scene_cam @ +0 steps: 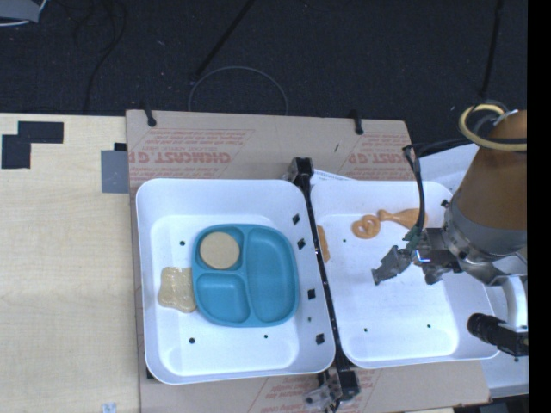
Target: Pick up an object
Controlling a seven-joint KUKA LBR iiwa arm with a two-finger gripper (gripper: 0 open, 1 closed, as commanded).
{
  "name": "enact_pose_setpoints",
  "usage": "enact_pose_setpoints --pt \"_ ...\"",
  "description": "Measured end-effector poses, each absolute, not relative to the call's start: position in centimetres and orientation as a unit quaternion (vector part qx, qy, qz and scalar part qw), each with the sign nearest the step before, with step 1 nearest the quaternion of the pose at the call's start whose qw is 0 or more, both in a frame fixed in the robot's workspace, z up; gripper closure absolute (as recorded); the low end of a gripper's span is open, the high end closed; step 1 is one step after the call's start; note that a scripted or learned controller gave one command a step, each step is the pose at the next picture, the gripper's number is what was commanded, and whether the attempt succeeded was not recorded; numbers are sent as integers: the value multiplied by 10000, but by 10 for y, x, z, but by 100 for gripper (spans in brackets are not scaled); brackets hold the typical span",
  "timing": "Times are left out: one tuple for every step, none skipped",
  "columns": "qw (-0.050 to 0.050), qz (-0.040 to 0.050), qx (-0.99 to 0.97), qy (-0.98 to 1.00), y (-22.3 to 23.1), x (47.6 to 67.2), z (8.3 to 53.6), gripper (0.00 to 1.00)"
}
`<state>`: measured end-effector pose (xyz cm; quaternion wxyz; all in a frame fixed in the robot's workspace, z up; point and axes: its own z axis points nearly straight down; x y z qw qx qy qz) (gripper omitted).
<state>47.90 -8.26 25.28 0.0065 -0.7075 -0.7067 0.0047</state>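
Light falls evenly from overhead, bright on the two white bins (164, 231), which nearly wash out, with soft shadows along their walls; the floor (258, 41) behind stays dim, and everything looks slightly soft and grainy

Both bins, the left bin (164, 231) and the right bin (387, 334), look like smooth, slightly glossy white plastic. The blue tray (258, 282) seems smooth matt plastic. Printed brown cardboard (258, 140) lies beneath them, on a pale wood-grain bench (60, 274). The arm (499, 188) has a satin orange casing.
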Motion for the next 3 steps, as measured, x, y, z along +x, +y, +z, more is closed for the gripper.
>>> enact_pose_setpoints --pt "20 11 -7069 -7073 -83 481 258 0" --pt "37 25 -7070 -7072 -83 485 213 0" --pt "47 30 -7071 -7071 -83 484 149 0"
